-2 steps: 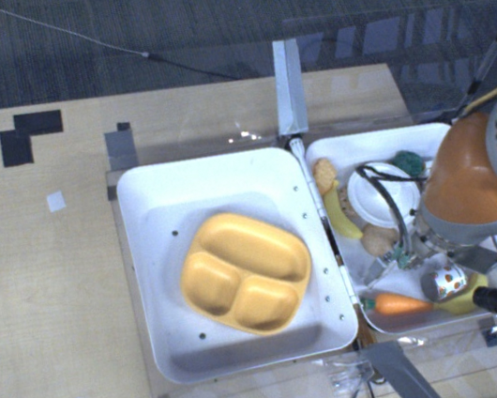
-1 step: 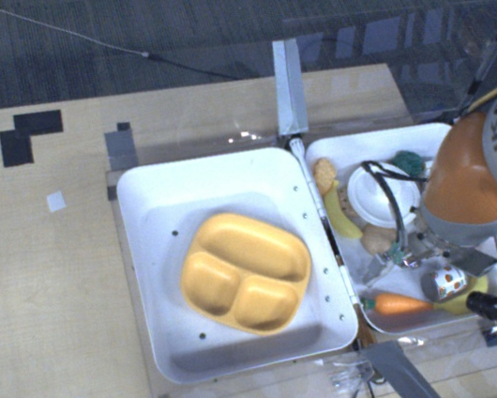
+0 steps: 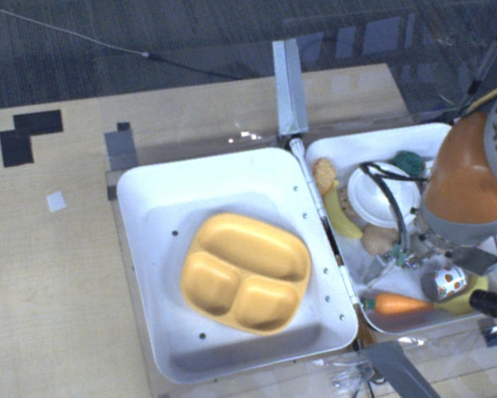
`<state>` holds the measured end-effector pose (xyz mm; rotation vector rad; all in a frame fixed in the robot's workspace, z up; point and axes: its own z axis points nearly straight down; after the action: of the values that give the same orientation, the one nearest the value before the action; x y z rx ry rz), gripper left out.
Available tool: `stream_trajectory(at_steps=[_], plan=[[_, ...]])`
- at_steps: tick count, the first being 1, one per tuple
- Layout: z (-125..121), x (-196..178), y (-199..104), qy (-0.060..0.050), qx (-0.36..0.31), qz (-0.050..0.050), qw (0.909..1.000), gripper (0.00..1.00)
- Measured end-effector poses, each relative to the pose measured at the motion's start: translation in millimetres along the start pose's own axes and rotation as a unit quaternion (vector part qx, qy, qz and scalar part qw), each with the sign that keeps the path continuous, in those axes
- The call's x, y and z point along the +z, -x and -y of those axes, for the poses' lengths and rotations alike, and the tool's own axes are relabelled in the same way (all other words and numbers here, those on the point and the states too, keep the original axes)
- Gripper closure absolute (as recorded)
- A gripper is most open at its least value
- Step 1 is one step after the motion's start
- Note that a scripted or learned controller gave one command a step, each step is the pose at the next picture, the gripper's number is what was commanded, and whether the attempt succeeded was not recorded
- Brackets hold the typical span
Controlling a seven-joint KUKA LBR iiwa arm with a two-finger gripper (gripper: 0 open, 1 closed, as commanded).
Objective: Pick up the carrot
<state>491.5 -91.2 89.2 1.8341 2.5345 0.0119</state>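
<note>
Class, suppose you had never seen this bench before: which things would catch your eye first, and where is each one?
The big yellow divided plate dominates, lying alone in the left bin. Next comes the arm's orange band, hanging over the crowded right bin. Under it, the bright orange carrot lies along that bin's near edge, beside a banana and a white bowl further back.

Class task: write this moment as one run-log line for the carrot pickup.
task: pick up carrot | carrot: lying at front of right bin, not held | arm: over right bin | left bin: yellow divided dish
</note>
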Motion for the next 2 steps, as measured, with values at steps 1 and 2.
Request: stream_trajectory(at_steps=[1,2], plan=[[-0.4,0.1,-2.0,0.000,0.041,0.000,0.9991,0.00],[-1.9,-0.4,-2.8,0.001,-0.135,0.001,0.9909,0.00]])
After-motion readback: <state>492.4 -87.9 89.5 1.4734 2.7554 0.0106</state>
